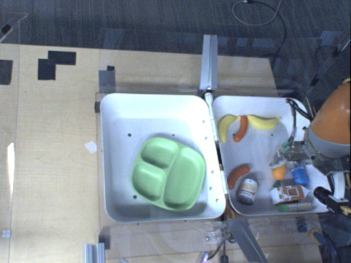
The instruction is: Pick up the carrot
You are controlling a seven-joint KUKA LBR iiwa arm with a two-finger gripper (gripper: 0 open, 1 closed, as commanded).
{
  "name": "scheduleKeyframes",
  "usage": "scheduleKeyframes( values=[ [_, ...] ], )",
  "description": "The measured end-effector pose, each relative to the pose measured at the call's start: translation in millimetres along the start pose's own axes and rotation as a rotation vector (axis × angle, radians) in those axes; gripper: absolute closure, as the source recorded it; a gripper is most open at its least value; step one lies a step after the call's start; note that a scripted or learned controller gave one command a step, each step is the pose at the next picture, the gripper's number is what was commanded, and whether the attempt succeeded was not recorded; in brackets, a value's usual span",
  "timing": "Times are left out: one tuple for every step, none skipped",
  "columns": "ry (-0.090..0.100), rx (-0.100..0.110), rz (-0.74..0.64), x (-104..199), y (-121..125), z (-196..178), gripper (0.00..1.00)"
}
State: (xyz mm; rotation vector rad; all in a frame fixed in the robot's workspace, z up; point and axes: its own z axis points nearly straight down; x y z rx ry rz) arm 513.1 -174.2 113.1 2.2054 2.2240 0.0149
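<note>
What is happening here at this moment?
A grey arm with an orange band reaches into the right bin, its tool low beside a small orange piece, probably the carrot. Nothing is visibly held. Bananas, sausages and a can lie nearby. The left bin holds a green divided plate.

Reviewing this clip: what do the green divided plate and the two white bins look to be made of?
The green divided plate looks like moulded plastic, matte to satin: one even colour, soft rounded compartment edges, only faint sheen. The left bin and right bin look like smooth white plastic or coated metal; rounded corners and dull, even shading leave it open.
</note>
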Motion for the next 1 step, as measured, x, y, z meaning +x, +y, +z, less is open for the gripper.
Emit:
scheduleKeyframes(
  values=[
    [-0.001,0.007,0.048,50.1,20.4,-76.0,1.00]
  ],
)
